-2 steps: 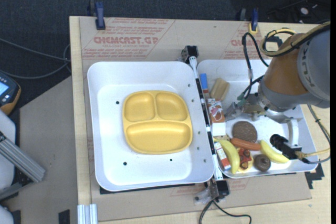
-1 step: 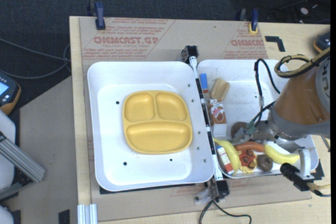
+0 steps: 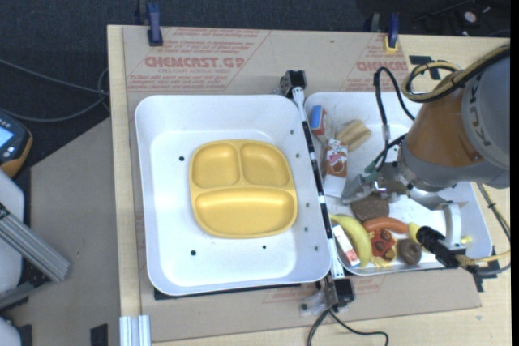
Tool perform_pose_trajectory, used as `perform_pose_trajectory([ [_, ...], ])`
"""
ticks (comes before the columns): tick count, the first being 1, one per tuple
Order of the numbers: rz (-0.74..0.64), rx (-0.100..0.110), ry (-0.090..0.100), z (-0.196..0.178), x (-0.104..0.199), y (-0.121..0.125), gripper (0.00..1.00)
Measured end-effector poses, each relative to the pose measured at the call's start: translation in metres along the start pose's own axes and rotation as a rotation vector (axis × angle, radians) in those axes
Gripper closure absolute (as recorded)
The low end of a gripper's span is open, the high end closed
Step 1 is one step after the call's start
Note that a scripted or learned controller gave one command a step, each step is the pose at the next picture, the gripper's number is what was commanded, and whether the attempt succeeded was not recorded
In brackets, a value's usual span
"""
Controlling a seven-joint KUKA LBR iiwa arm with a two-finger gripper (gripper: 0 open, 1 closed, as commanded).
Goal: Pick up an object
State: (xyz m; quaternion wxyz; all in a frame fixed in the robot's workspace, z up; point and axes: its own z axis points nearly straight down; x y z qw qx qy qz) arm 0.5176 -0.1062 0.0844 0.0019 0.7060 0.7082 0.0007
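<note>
Grey arm reaching down into right bin (image 3: pixel 480 232), claw (image 3: pixel 366 189) low among toy food — grip state cannot be told. Brown patty (image 3: pixel 375 208) just beneath, banana (image 3: pixel 353 235) nearby. Nothing visibly lifted; pickup not yet done.

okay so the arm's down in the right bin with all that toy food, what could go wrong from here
1. The items are packed close together: the banana, the brown patty and the red pieces lie touching or nearly so, so the gripper may close on two things or knock one aside.
2. The gripper sits close to the divider between the bins, so it could bump that wall.
3. The wrist's cables loop over the right bin and might snag.
</note>
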Motion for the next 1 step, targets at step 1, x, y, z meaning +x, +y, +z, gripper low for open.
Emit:
perform_pose_trajectory([
  [1, 0.009, 0.0, -0.004, -0.0002, -0.0728, 0.0114, 0.0],
])
